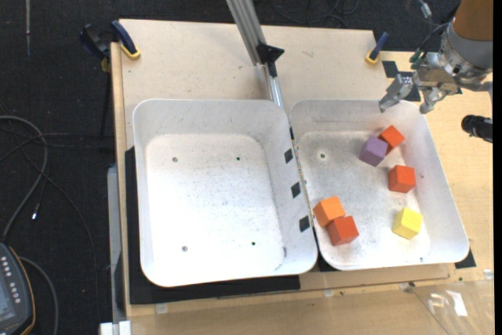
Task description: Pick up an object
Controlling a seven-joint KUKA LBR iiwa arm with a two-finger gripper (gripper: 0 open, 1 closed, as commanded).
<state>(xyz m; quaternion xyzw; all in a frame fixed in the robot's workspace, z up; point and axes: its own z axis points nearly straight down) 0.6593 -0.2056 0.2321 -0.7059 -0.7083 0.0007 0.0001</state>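
Hovering over the far right corner of the right-hand shallow white plastic bin (439,192), the two-finger metal gripper (414,96) hangs with its fingers spread apart and nothing between them. Above it rises the grey arm with its orange band (474,8), reaching in from the right.

5 small blocks lie in that bin. Nearest the gripper is a small orange cube (391,137), touching or nearly touching a small purple cube (374,151) on its left. A red-orange cube (401,178) sits a little nearer the camera, by itself. A yellow cube (406,223) lies nearer still, toward the right rim. At the bin's left wall, a second orange cube (329,209) touches a red cube (343,230). The left-hand white bin (149,137) bears only dark specks.

What the coming move seems to turn on: the closest block, the orange cube by the purple one, lies just toward the near side of the gripper and slightly left, so a short travel that way and a descent would probably reach it. Its purple neighbour crowds the left face, which could foul a finger; the lone red-orange cube looks the cleaner target, though farther off. The cubes have no long axis to align with.
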